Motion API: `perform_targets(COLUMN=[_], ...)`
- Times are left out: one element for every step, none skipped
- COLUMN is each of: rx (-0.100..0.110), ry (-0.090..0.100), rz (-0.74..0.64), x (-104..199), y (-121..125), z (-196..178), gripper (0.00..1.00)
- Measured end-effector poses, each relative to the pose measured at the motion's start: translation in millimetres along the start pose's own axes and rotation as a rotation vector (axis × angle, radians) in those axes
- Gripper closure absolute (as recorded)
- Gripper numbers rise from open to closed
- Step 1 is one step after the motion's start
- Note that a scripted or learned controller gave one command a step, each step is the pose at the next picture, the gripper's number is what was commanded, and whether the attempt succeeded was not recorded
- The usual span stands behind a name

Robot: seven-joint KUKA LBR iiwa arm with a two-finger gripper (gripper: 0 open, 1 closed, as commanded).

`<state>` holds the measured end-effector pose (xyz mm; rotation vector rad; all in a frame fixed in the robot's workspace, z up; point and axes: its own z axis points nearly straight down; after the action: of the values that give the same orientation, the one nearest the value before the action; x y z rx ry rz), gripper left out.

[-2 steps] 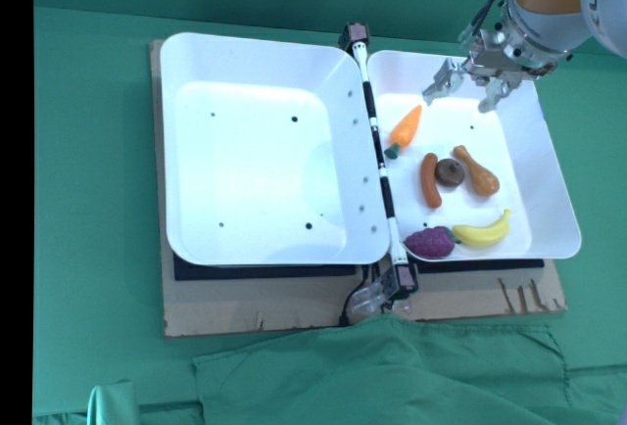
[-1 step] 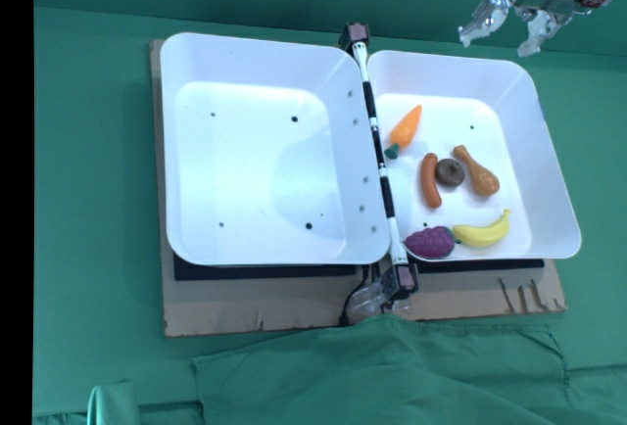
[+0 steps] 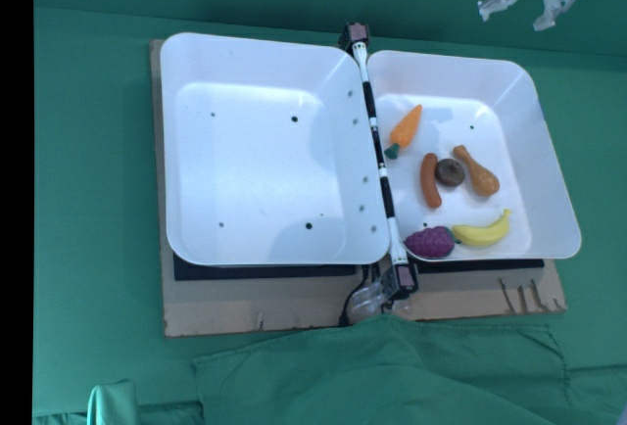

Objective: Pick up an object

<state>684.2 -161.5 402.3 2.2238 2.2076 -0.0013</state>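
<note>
Hovering hand (image 3: 519, 8) – fingers spread, grasping nothing – well apart from carrot (image 3: 406, 127) below-left.

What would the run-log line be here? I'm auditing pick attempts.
phase: pre-grasp | gripper: open, raised beyond right bin | holding: nothing | right bin: carrot, sausage, donut, drumstick, banana, grapes

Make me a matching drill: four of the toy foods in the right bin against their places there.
Things:
1. orange toy carrot
2. yellow toy banana
3. purple toy grape bunch
4. brown toy doughnut

Places:
A. near edge, right of the grapes
B. between the reddish sausage and the tan drumstick
C. far left, by the divider
D. near left corner

Pairs: 1-C, 2-A, 3-D, 4-B
</note>
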Motion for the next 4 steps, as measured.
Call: perform_targets(rx=[0.001,0.002,0.012,0.019], ry=[0.001,0.002,0.005,0.008], rz=[0.0,-0.004,-0.001,-0.005], x=[-28,-26,-23,-18], y=[12,16,-26,3], z=[-2,0,52,181], gripper=[0.0,0.0,0.0,0.0])
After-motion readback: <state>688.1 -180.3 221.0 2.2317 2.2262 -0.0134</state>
